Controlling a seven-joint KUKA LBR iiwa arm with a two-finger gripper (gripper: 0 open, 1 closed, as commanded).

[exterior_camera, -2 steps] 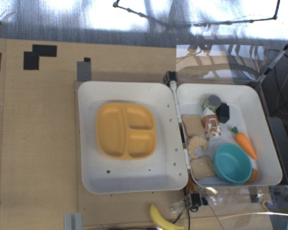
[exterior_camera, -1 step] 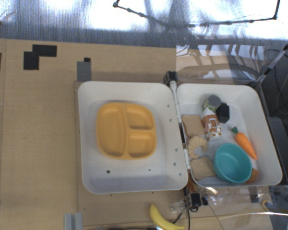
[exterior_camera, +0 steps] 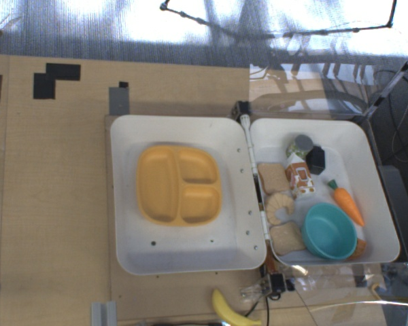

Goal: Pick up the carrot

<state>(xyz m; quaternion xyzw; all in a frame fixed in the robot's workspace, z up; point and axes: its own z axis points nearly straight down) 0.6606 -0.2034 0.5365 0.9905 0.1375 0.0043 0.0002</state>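
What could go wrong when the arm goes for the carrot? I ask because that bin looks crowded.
1. The carrot lies right beside the teal bowl, so a finger may strike the bowl's rim or nudge it.
2. It also sits close to the right bin's sloping outer wall, which leaves little room on that side.
3. It tapers, so a grip near its thin end may slip.

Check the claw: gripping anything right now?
Claw: cannot be told. The orange carrot with a green top lies loose in the right-hand white bin, beside the teal bowl.

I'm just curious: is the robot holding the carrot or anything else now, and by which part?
Nothing is held. The carrot lies in the right bin, beside the teal bowl.
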